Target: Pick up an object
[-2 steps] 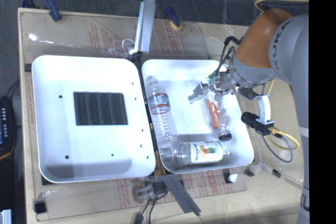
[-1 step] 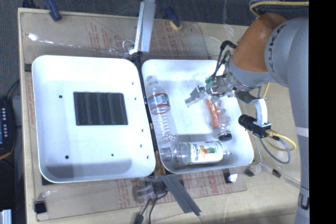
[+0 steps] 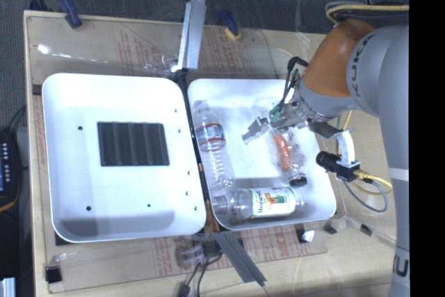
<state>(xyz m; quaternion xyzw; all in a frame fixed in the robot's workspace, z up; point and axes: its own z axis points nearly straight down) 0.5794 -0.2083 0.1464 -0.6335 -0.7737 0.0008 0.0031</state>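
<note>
Bottles lie in the right bin, with the gripper poised over its middle.

Three clear plastic bottles rest in the right bin (image 3: 320, 202): a water bottle (image 3: 212, 142) along its left wall, a labelled bottle (image 3: 261, 202) lying across the near wall, and a small bottle with orange contents (image 3: 286, 155) and a dark cap toward the right side. The gripper (image 3: 256, 129) hangs in the open space between the water bottle and the orange-filled bottle, its tip pointing left and just beside the upper end of the orange-filled one; nothing shows between its fingers, and whether they are spread or closed cannot be told. The left bin (image 3: 111, 212) holds a dark ribbed rectangle (image 3: 133, 144) at its centre, well apart from the gripper.
</note>
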